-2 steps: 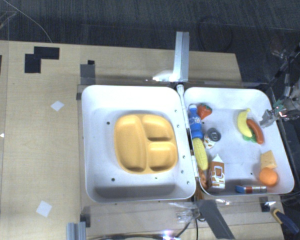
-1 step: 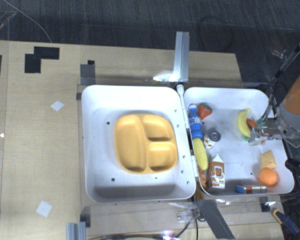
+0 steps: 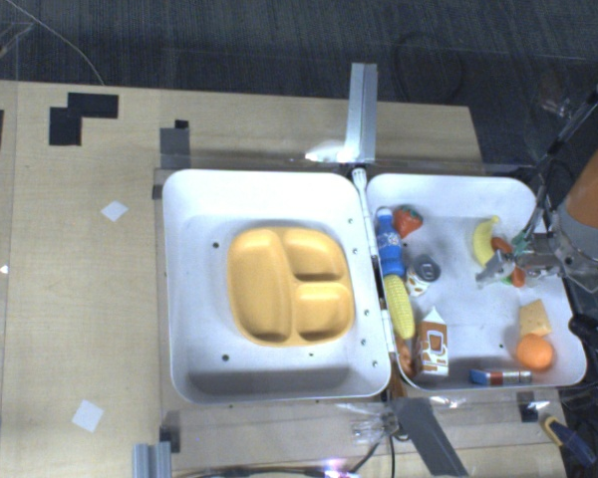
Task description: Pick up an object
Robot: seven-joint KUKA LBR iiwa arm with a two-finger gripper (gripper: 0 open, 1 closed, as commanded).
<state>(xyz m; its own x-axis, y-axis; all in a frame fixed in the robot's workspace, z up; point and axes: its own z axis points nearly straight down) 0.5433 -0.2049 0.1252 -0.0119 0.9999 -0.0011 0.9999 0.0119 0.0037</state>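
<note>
The pincer [image 3: 500, 267] hovered low in the right bin [image 3: 458, 192], its grip state impossible to tell, just beside the yellow banana [image 3: 485, 239], so a descent could have glanced off the curved fruit and nudged it away.

left bin [image 3: 179, 267] white | tray [image 3: 289, 285] yellow | right bin [image 3: 458, 212] white | bottle [image 3: 389, 252] blue | corn [image 3: 401, 307] yellow | banana [image 3: 484, 240] yellow | ball [image 3: 535, 353] orange | carton [image 3: 434, 345] brown and white | bench [image 3: 70, 297] pale wood, black patches
</note>
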